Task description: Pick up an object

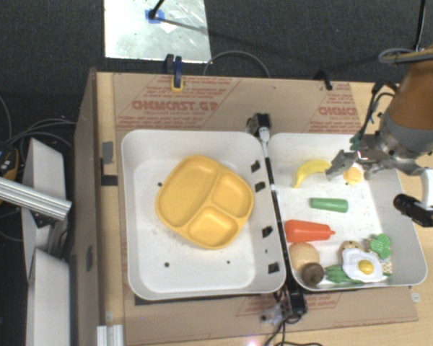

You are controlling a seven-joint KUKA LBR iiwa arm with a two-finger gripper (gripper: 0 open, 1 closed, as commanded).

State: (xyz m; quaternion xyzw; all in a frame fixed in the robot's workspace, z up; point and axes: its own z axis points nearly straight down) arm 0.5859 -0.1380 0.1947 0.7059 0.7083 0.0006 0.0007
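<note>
Red "CHEMCAST GP" lettering (175,106) printed, upside down, on the brown board behind the white bins. In the left bin (141,193): a yellow divided plate (204,201). In the right bin (408,254), from the far end toward the near end: toy banana (311,170), green cylinder (328,205), red toy carrot (308,231), potato (304,256), fried egg (364,267). Gripper (355,163) low at the right bin's far end, just beside the banana, against a small orange piece (353,175). Finger opening and grasp: cannot tell.
</note>
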